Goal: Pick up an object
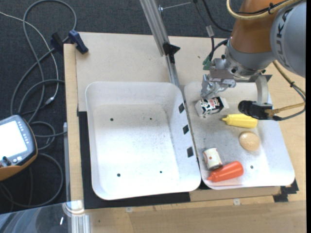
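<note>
My gripper [211,90] hangs over the far left part of the right bin [277,152]. Directly under its tip lies a small white, black and red object [210,107], close to or touching the gripper. To the right of that object is a yellow object [241,121]. Nearer the front lie a tan round object [249,141], a small white can with a red band [212,158] and an orange carrot-shaped object [226,172]. The grey arm with its orange band [260,13] comes in from the upper right.
The left bin [136,140] sits beside the right one, with a shared ridge [187,130] between them. A slanted metal rail [155,23] rises behind the bins. Cables and a handheld pendant [12,147] lie on the floor at left.
</note>
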`<state>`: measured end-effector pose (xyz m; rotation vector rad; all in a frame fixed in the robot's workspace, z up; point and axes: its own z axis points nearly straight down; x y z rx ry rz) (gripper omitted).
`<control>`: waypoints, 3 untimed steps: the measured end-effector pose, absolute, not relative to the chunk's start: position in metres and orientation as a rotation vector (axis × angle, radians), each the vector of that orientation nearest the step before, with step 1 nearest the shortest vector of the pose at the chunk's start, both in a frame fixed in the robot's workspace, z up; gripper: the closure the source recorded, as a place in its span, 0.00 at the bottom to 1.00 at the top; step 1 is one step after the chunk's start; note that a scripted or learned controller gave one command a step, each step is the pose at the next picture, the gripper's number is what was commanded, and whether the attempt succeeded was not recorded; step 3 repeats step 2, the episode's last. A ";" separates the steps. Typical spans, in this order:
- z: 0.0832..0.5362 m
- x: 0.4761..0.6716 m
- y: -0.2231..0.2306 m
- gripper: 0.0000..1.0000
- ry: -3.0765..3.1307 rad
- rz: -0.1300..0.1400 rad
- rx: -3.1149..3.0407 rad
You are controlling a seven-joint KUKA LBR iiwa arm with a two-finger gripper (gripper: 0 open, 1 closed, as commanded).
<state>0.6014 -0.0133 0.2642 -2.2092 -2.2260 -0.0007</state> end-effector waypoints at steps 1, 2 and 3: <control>0.246 0.586 0.038 1.00 -2.224 0.002 -2.210; 0.252 0.569 0.090 1.00 -2.226 0.001 -2.209; 0.252 0.569 0.090 1.00 -2.226 0.001 -2.209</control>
